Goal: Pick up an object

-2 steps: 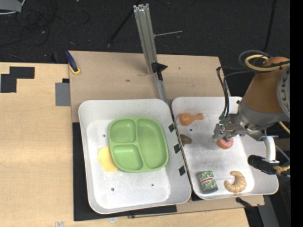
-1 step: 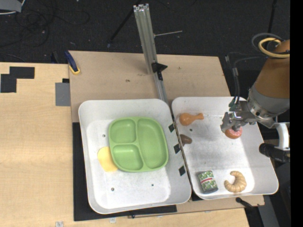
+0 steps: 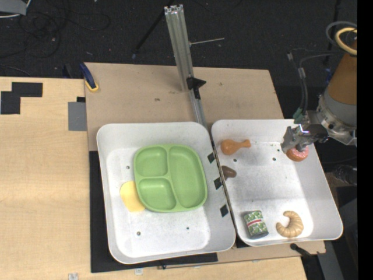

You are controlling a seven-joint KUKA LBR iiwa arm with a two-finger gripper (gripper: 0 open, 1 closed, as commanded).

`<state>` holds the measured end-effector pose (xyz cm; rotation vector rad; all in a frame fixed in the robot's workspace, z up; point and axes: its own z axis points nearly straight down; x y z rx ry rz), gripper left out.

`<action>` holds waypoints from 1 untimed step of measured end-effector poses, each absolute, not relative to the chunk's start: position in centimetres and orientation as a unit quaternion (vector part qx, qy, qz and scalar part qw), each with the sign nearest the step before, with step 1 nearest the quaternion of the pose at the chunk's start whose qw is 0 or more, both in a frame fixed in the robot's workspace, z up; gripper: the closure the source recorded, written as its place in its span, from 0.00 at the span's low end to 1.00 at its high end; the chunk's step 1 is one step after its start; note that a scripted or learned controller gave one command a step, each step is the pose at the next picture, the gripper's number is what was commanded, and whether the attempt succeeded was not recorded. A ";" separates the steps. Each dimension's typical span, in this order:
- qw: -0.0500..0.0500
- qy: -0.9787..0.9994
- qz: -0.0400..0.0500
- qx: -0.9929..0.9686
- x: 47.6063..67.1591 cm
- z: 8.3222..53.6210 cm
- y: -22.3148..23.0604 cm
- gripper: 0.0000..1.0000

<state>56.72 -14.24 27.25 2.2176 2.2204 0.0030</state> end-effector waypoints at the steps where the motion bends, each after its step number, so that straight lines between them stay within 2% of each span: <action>1: -0.001 0.709 0.000 0.705 58.3 26.4 -8.4 1.00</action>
